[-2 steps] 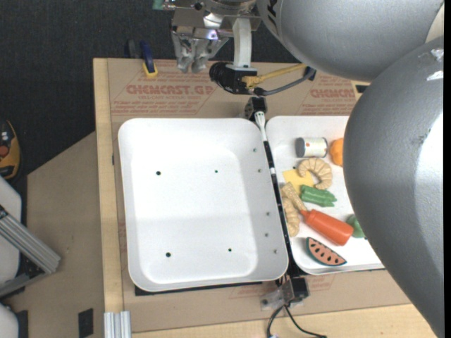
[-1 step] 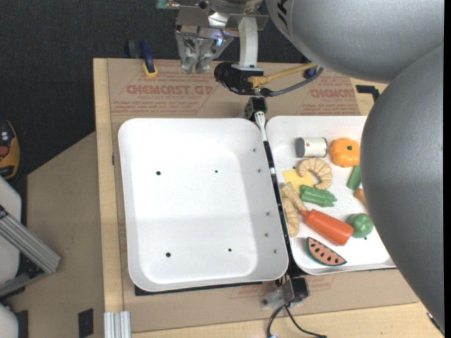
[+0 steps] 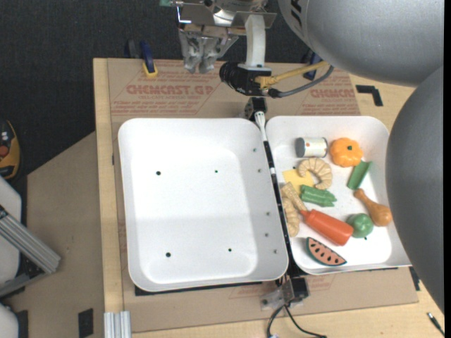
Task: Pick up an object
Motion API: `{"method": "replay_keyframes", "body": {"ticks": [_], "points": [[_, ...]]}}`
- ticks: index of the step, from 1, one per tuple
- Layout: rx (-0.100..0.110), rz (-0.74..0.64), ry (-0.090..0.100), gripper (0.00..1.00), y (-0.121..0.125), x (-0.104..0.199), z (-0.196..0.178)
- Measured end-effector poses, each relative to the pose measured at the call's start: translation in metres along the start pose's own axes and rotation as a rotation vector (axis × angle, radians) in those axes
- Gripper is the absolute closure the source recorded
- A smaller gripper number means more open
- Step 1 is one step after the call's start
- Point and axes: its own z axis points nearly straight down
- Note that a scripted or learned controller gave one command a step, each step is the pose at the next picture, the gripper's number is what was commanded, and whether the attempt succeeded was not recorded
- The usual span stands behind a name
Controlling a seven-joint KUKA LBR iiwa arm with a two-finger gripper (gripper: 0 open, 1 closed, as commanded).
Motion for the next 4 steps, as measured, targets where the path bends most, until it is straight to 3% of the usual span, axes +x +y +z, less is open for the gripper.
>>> {"method": "replay_keyframes", "body": {"ticks": [1,2,3,4], "points": [[0.005,0.0,-0.001,1.0,-0.021,0.0,-0.017],[0.018,0.004,-0.006,1.0,0.026,-0.001,0.096],[-0.005,0.0,0.002,1.0,0.027,0.0,0.005],[0.0,0.0,0.0,1.0,0.015,0.0,-0.013]]}}
